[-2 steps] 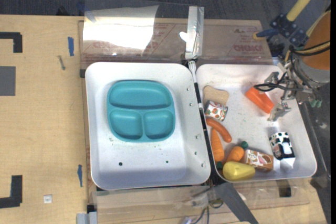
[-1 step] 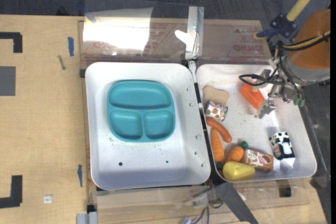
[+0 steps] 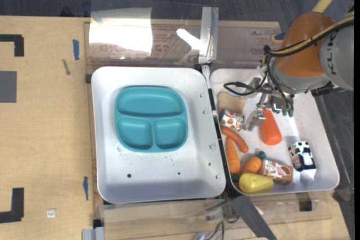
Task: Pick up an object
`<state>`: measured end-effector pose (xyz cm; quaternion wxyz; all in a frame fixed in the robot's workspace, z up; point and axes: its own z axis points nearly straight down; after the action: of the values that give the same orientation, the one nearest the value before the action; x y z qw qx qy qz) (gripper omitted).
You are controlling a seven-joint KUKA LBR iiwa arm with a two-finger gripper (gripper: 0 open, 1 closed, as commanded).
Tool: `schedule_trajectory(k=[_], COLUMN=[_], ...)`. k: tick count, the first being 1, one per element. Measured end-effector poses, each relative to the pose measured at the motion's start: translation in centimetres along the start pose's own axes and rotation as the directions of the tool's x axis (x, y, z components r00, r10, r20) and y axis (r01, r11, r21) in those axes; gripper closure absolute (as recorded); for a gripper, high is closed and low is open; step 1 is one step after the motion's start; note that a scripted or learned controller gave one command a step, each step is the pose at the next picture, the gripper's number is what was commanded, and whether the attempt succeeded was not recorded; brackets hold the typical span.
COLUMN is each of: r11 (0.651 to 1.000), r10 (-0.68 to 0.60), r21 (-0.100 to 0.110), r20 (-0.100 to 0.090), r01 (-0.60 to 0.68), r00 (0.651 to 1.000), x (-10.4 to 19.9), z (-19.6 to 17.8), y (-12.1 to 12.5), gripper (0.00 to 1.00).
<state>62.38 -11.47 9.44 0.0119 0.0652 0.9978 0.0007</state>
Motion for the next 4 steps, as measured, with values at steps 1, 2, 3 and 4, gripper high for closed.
schedule_trajectory(k=[1,2,3,4], r11=[0.999,0.999,0.999,0.999], r10=[0.053,0.048,0.048,0.047], r21=[0.006,0.006,0.006,0.007], r20=[-0.01,0.0,-0.002,0.007], r01=[-0.053,-0.048,-0.048,-0.047], r00=[0.999,0.999,0.999,0.999], x=[7.3,7.0,7.1,6.8], z=[0.3,-0.9,-0.8,-2.0], y=[-5.1,-4.9,-4.8,-4.8], gripper=[0.0,1.0,0.0,1.0])
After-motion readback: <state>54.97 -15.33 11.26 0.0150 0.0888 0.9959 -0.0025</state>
